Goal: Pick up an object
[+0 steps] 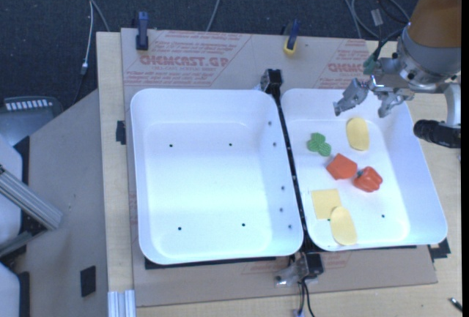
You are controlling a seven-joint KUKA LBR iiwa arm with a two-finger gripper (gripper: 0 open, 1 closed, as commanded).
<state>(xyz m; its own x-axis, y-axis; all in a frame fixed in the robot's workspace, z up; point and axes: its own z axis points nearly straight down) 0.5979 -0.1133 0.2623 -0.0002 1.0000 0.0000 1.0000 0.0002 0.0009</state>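
The right bin (421,191) holds several toy foods: a yellow oval piece (357,134), a green cluster (318,144), an orange-red block (341,166), a red pepper (368,179), a pale yellow square (325,203) and a yellow oval (343,226). My gripper (366,102) hangs over the bin's far edge, just above the upper yellow oval piece. Its fingers (349,100) are spread wide apart and nothing lies between them.
The left bin (146,184) stands beside the right one, with a black clamp (272,80) at the joint between them. Blue (141,23) and yellow (292,43) clips hold the cardboard at the back. Cables run across the dark floor behind.
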